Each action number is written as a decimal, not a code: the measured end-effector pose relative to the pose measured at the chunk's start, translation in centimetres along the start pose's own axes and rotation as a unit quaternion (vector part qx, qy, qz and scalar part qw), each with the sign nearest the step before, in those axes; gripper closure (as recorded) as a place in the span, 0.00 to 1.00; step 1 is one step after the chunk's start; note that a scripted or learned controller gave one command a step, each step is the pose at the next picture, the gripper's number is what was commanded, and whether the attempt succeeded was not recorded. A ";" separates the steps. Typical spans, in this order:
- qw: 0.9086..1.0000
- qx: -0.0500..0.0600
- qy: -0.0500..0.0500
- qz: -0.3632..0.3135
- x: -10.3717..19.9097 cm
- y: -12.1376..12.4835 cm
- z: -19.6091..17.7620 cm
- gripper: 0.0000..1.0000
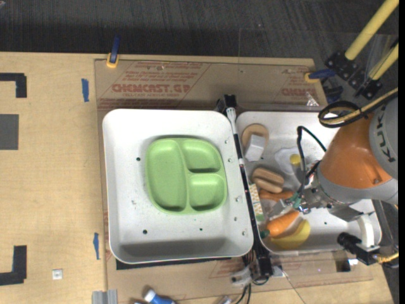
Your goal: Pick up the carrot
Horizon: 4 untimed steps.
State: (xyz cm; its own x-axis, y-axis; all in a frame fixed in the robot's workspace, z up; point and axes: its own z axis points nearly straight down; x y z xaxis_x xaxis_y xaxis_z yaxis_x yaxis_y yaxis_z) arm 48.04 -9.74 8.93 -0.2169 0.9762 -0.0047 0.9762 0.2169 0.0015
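The carrot (283, 222) is orange with a small green top. It lies slanted in the near left part of the right bin (329, 233), resting against a yellow fruit (296, 234). My gripper (303, 201) hangs just above and to the right of the carrot's thick end, below the arm's orange band (352, 159). The wrist and cables hide the fingertips, and I cannot tell if anything touches the carrot.
The right bin also holds a hot dog bun (268, 179), a white cube (255, 149), a round tan piece (255, 132) and a small yellow item (295, 160). A green divided plate (186, 173) sits in the left bin (126, 170). A dark divider (239, 163) separates the bins.
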 end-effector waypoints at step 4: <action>1.000 -0.001 -0.001 -0.030 1.6 1.2 -9.5 0.00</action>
State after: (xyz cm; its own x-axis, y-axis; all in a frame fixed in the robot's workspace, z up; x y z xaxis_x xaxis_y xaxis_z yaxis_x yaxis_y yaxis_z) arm 48.79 -7.86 18.44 -0.2751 0.9614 -0.0060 0.9614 0.2751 0.0038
